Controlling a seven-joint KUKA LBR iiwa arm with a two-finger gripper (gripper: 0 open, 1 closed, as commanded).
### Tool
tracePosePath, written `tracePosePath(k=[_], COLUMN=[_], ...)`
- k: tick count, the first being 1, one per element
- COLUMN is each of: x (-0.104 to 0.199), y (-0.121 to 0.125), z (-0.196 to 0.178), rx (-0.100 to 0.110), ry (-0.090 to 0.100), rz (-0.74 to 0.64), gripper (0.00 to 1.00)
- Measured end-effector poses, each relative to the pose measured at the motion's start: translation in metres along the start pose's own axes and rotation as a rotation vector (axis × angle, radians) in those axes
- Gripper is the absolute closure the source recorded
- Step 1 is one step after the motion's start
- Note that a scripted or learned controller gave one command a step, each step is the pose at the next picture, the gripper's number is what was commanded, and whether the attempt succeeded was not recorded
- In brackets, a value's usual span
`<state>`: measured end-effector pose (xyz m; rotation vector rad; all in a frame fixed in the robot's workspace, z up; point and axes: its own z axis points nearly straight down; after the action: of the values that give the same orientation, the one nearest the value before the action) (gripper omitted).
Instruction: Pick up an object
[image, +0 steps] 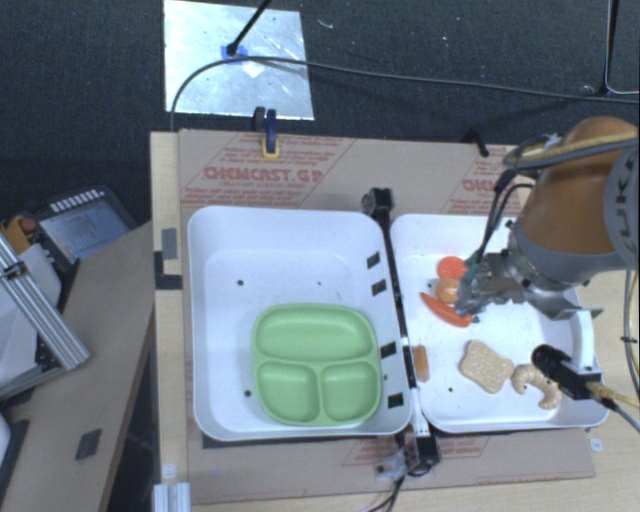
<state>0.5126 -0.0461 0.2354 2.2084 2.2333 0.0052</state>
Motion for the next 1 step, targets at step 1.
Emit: tracePosePath(k=[1], x=[0.0554], y=[-0.0031], z=[-0.0060], rx=[0.001], ry=[0.001], rz=[0.000], gripper=[1.00])
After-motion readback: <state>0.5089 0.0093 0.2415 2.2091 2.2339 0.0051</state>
